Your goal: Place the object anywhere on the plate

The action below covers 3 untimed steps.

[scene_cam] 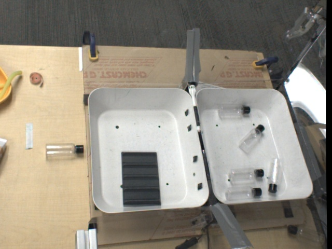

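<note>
A black ribbed plate [140, 179] lies flat in the left white bin [104, 108], near its front wall. The right white bin [282, 113] holds several clear vials with black caps. One vial [232, 111] lies near the back and another [251, 138] lies tilted in the middle. Two vials [244, 176] [241, 193] lie side by side at the front. A thin vial [273, 175] lies just to their right, cap toward the front wall.
On the wooden bench to the left lie a spare clear vial [62, 149], a small red disc [35, 78] and a yellow item [4, 84]. Blue clamps [90, 44] [264, 62] pin the cardboard behind the bins. A grey post [193, 56] stands between the bins.
</note>
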Motion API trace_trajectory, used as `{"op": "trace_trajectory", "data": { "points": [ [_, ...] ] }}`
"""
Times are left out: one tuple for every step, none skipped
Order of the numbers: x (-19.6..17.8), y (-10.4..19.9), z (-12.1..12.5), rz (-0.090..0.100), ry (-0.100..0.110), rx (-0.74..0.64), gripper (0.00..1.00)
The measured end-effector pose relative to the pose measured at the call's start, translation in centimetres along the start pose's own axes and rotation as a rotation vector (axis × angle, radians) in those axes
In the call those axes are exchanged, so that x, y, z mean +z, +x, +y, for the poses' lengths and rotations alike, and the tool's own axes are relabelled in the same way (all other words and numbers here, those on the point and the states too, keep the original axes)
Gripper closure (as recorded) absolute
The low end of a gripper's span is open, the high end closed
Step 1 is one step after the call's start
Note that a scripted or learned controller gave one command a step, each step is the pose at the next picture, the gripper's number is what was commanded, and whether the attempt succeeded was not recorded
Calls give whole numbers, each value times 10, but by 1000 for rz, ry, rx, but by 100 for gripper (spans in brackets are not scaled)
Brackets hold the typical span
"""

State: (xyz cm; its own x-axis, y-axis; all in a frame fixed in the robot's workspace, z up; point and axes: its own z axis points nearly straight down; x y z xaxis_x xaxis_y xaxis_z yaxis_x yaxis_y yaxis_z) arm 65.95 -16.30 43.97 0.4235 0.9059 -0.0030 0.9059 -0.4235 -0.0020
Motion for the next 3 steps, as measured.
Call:
{"op": "trace_trajectory", "data": {
  "points": [
    [0, -39, 18, 0, 0, 175, 0],
    [-1, -46, 22, 1, 0, 282, 0],
    [0, -78, -45, 1, 3, 556, 0]
  ]
}}
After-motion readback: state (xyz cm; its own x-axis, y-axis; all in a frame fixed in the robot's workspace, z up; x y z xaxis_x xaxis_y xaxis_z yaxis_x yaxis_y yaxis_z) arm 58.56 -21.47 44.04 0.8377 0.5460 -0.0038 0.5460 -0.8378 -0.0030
